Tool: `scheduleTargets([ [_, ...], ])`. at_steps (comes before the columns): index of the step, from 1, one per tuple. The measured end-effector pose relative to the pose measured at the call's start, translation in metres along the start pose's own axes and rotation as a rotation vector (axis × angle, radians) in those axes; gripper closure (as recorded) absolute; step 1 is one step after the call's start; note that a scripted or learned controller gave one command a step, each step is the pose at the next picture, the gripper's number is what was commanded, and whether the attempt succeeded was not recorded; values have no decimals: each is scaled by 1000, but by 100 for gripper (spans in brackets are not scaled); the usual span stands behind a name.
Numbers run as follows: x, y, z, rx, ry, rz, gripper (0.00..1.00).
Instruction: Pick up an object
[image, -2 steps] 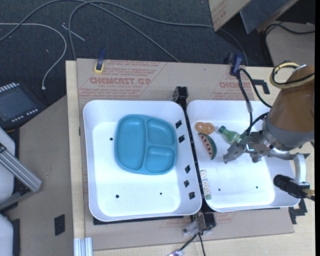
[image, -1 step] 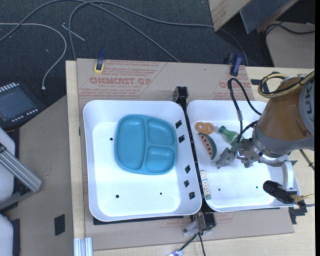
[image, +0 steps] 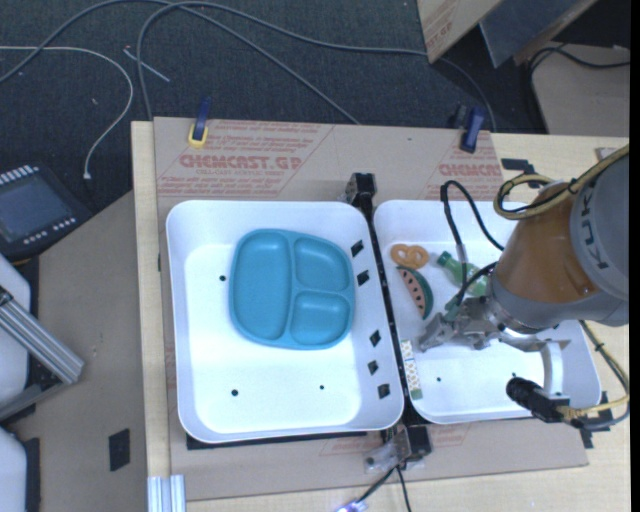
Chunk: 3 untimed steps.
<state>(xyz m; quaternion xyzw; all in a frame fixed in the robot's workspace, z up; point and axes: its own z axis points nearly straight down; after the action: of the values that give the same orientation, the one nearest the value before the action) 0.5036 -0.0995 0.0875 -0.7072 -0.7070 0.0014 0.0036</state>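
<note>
The arm (image: 560, 260) reached in from the right and hung low over the right bin (image: 470, 395), so the step in hand looked like the approach to a grasp, with nothing lifted yet. Its gripper (image: 455, 325) pointed toward the bin's left side, near the divider; whether the fingers stood open or closed could not be told from this slanted view, and no object could be seen between them. The likely candidates lay just beyond the gripper, toward the bin's upper left: a watermelon slice (image: 420, 290) closest, a pretzel (image: 408, 256) a little farther back, and a small green item (image: 450, 266) beside them, partly hidden by a black cable. As a judgement, the next move called for settling on one of these, probably the watermelon slice, lining up over it and descending without snagging the cable. The left bin (image: 200, 330) held a blue divided plate (image: 292, 288), well apart from the arm. Both bins sat side by side on a wooden tabletop (image: 290, 160) with red printing, fixed by clamps at its far edge. Around it lay dark carpet (image: 80, 90) strewn with loose cables, and a cardboard box (image: 455, 25) at the top.
</note>
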Motion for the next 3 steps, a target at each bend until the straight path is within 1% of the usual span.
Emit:
scheduleTargets([
  [1,0,1,-14,-6,-1,1,100],
  [2,2,0,-57,-11,-3,-1,100],
  [3,6,-2,-101,-11,-3,-2,100],
])
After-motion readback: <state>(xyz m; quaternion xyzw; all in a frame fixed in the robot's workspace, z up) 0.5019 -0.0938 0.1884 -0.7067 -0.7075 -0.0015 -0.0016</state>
